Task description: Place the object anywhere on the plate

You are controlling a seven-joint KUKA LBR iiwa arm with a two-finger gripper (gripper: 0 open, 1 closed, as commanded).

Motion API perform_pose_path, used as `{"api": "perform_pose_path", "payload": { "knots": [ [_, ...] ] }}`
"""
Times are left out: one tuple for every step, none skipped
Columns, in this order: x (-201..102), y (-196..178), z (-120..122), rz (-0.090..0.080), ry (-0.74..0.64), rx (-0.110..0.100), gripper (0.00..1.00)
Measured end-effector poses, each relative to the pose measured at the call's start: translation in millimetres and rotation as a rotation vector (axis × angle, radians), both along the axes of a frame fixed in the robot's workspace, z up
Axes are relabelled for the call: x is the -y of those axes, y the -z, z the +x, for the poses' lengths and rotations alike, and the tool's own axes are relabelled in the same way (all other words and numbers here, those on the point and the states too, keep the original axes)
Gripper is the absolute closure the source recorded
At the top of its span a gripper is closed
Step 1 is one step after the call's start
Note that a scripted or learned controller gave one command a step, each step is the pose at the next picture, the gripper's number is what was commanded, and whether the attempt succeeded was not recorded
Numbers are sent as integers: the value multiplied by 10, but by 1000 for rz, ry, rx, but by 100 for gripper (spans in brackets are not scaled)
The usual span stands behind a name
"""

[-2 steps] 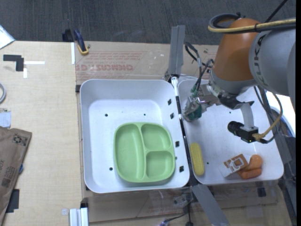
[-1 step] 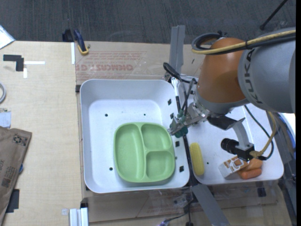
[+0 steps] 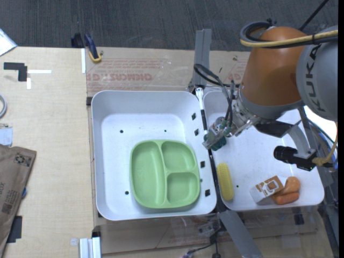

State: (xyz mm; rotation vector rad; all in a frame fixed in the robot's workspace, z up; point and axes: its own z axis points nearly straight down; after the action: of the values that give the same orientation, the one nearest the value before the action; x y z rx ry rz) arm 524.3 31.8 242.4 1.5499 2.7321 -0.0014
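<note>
Nearest, right of the pale green three-compartment plastic plate (image 3: 164, 173), the yellow corn cob (image 3: 224, 181) lies in the right-hand white bin (image 3: 244, 160), its long axis running near-to-far. Beyond it the claw (image 3: 216, 138) hovers over the bins' shared rim; whether it is open I cannot tell. Judging by this, grasping is pending: descend onto the cob.

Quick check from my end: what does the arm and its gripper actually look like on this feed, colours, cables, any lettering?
The arm has a grey casing with dark KUKA lettering along it and a broad, rounded orange band above the wrist. A yellow cable runs over the top of the orange part, with thin black cables trailing beside it. The gripper is a small, metallic assembly with dark wiring and a greenish tint near its tip.
</note>
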Motion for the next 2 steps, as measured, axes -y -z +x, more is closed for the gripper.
{"api": "perform_pose_path", "payload": {
  "knots": [
    [-254, 516, -79, 0, -142, -2, 100],
    [-658, 512, -294, 1, -466, -1, 100]
  ]
}}
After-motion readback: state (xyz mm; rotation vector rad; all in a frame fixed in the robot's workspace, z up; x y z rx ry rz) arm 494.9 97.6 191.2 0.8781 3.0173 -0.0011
